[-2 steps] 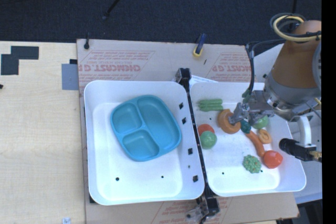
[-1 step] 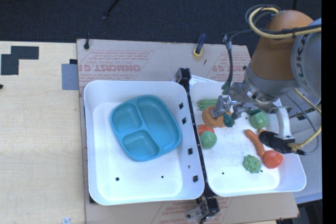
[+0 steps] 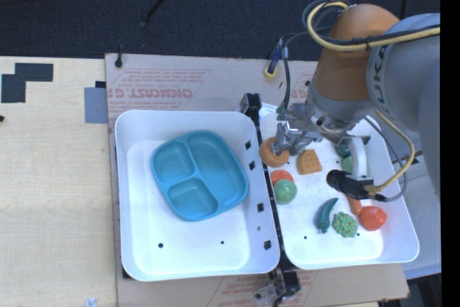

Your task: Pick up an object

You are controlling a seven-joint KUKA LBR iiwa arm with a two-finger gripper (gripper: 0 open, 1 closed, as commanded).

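My gripper [image 3: 282, 142] hangs low over the upper left corner of the right bin [image 3: 402, 248]. Its tip is right at an orange round piece [image 3: 271, 154] lying by the bin's left wall. An orange square cracker-like piece [image 3: 310, 162] lies just right of the gripper. Below them rest a red-orange ball [image 3: 281, 176] and a green ball [image 3: 285, 191].
Lower in the right bin lie a dark teal pepper [image 3: 325, 214], a broccoli floret [image 3: 345, 225], a red tomato [image 3: 372, 217] and a small carrot [image 3: 355, 204]. A blue divided plate [image 3: 199, 174] sits in the left bin [image 3: 136, 241]. The arm covers the right bin's upper right.
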